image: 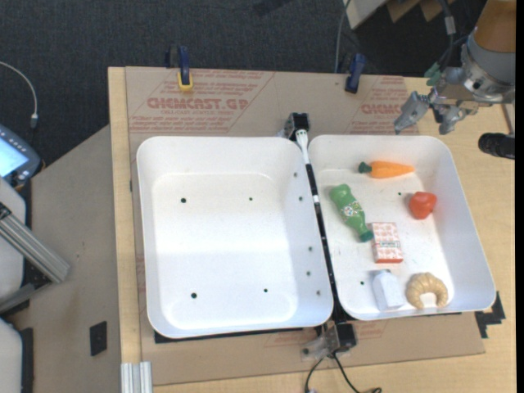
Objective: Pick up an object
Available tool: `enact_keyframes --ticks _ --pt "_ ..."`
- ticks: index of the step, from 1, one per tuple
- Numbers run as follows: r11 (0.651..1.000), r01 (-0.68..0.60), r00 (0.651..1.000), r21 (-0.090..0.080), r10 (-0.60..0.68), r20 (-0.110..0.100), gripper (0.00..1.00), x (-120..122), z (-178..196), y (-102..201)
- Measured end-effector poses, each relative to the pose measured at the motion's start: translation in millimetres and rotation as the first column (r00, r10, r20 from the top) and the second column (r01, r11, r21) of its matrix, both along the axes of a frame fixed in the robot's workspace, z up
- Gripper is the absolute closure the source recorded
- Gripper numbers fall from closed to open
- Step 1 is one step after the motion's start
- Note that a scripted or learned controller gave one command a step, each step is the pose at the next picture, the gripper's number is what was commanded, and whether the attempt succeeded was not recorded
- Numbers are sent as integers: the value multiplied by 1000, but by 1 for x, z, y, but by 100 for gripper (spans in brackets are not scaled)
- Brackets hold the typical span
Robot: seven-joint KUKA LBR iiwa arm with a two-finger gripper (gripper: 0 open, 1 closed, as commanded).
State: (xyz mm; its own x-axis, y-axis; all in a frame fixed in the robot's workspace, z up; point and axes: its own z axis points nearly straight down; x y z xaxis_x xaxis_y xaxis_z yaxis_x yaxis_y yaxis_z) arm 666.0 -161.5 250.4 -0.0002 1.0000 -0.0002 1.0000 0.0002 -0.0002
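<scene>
End effector (427,118) spread above right bin (468,211); arm cropped.

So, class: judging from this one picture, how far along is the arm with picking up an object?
Done: nothing yet. The carrot, green bottle, red pepper, small carton, grey block and croissant all lie in the right bin. In hand: nothing; the gripper hangs open above the bench, just beyond that bin's far right corner. Left: move over an object, lower, close, lift.
</scene>
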Motion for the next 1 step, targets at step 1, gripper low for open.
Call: enact_keyframes --ticks 1 --pt "1000 -3 1000 4 3 -1 0 -124 82 58"
